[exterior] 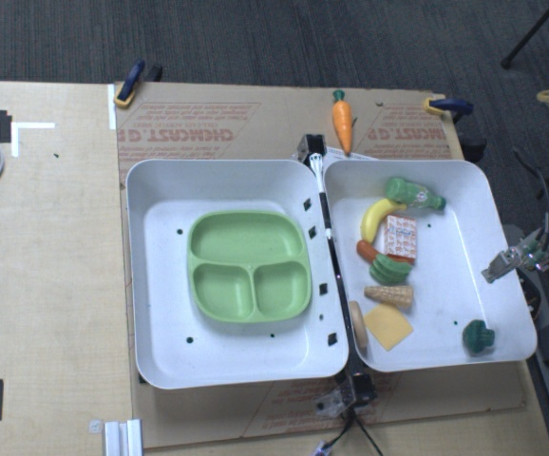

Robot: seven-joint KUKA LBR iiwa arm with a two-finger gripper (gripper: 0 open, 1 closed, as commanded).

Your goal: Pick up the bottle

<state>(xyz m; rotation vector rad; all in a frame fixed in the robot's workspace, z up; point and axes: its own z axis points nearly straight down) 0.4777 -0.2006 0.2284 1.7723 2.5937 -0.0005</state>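
- Bottle (412, 194): we are seeing it lying on its side in the far part of the right bin (502, 212). It is green, with its narrower neck pointing right.
- We are finding it crowded on the near-left side. The banana (376, 219) is touching or almost touching its wider end, and the red-and-white box (400, 237) is sitting just beyond that. The far and right sides are looking freer.
- We are judging it to be a small plastic toy: light, stiff and smooth, so likely to roll or squirt out under an off-centre squeeze. It is not looking fragile.
- We are favouring a hold across the wide body, closing from the far and near sides. The neck is offering less surface, and a hold along the length would meet the banana.
- The gripper (504, 264) is hovering over the right rim of that bin, well apart from the bottle and carrying nothing we can see. We cannot tell whether it is wide or narrow.
- We are judging the reach as not yet begun, since the arm needs to travel left and farther in before lowering.
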